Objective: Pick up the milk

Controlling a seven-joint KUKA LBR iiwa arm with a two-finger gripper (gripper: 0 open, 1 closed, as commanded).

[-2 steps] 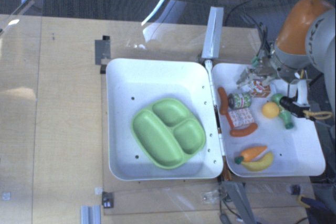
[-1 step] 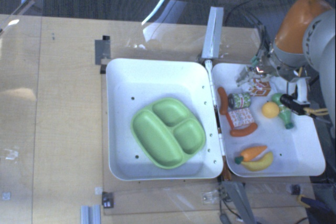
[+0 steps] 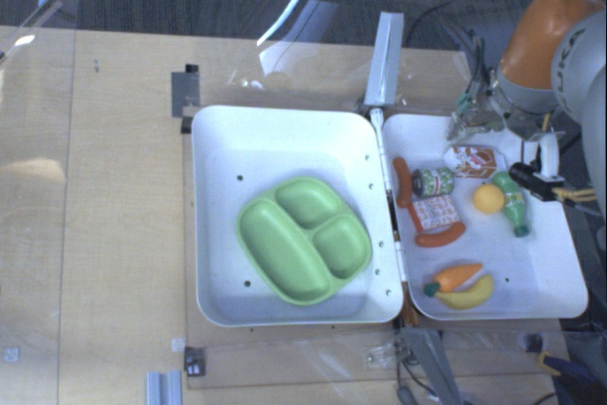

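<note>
The milk (image 3: 473, 162) is a small white carton with red print, lying on its side near the far edge of the right bin (image 3: 555, 294). My gripper (image 3: 469, 126) hangs from the grey wrist just beyond the carton's far end, right at it. From this angle I cannot tell whether it touches the carton. The orange band of the arm (image 3: 542, 33) rises behind it at the upper right.
Around the milk lie a can (image 3: 432, 182), a yellow fruit (image 3: 488, 198), a green bottle (image 3: 513, 209), two red sausages (image 3: 402, 181), a flat red-and-white packet (image 3: 435, 213), a carrot (image 3: 458, 275) and a banana (image 3: 466, 297). The left bin (image 3: 218, 147) holds a green divided plate (image 3: 303, 240).
</note>
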